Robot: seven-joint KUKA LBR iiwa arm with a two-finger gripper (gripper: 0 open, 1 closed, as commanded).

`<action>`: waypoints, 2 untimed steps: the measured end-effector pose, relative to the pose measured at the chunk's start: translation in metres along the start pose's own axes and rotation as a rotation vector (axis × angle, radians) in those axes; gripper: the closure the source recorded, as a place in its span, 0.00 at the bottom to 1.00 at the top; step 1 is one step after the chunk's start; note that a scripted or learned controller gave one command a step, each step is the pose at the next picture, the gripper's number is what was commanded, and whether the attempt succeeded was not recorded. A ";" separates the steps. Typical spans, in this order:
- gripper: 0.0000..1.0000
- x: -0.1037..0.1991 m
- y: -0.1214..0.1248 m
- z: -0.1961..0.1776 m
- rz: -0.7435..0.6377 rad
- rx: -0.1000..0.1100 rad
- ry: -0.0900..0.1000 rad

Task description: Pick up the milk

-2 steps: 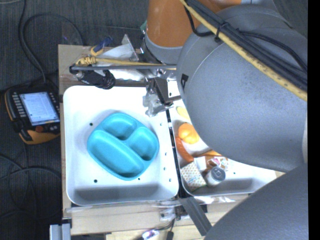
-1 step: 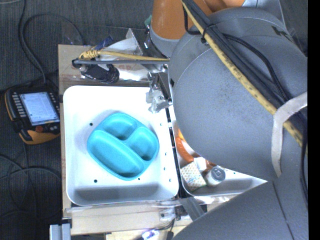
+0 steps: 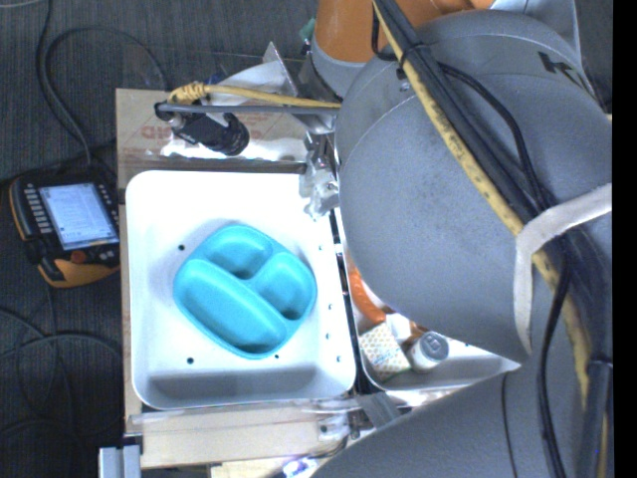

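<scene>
The big grey arm [image 3: 468, 177] covers most of the right half of the frame, its orange band [image 3: 348, 18] at the top centre. Whether the end effector is apart or together cannot be told. Under the arm, at lower right, the right bin [image 3: 468, 371] shows a corner holding a small white bottle with a grey cap [image 3: 428, 350], possibly the milk, beside a patterned packet [image 3: 383, 350] and something orange [image 3: 360, 297]. Centre left, the left bin [image 3: 149, 267] holds a blue divided tray [image 3: 244, 289]. At far left a handheld controller [image 3: 65, 222] lies on the floor.
</scene>
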State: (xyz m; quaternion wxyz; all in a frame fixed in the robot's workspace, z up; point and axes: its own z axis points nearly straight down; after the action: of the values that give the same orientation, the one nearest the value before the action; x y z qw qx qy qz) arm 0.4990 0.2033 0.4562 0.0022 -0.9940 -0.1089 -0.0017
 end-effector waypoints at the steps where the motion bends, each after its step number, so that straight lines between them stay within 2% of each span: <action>1: 1.00 -0.007 -0.020 0.018 0.036 0.004 0.001; 2: 0.00 -0.007 -0.021 0.019 0.035 0.001 -0.001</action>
State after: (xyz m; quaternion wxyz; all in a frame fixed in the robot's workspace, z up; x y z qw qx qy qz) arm 0.4881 0.2222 0.4369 0.0028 -0.9958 -0.0914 -0.0014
